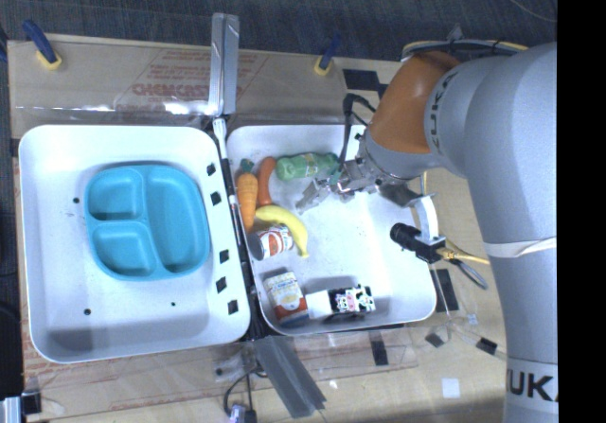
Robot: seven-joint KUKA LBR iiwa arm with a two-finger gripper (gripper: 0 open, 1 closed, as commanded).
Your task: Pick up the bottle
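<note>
White right bin [402, 303] holds an orange-labelled bottle [285, 295], lying flat.

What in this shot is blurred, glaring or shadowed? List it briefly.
Camera view: lighting is even and soft; the right bin floor is bright, near washed out; the gripper looks soft and its metal parts hard to separate; the green bottle is slightly fuzzy; the blue tray is crisp; shadow darkens the left bin near corner.
</note>
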